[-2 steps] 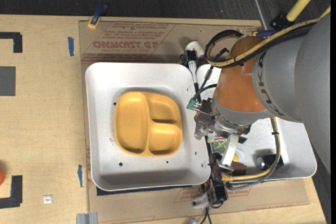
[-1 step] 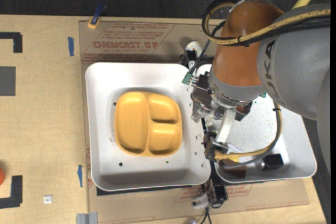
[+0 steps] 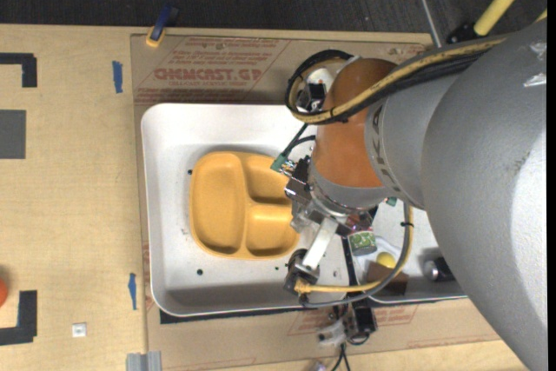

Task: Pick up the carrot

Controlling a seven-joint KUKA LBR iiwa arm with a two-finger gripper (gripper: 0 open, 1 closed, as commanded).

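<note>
You see one yellow tray (image 3: 233, 204) in the white bin (image 3: 165, 187), left side free; the jaws' state I cannot tell.

Robot lab (arm (image 3: 452, 143) over bin (image 3: 165, 187))

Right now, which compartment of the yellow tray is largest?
The left compartment; it spans the yellow tray front to back, while the two right ones split that depth.

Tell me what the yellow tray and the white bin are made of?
The yellow tray looks like moulded plastic: smooth, one even colour, rounded compartments with a soft sheen. The white bin also looks like plastic, or perhaps coated metal: glossy, with rounded corners and a raised rim. The picture cannot settle it for sure.
</note>
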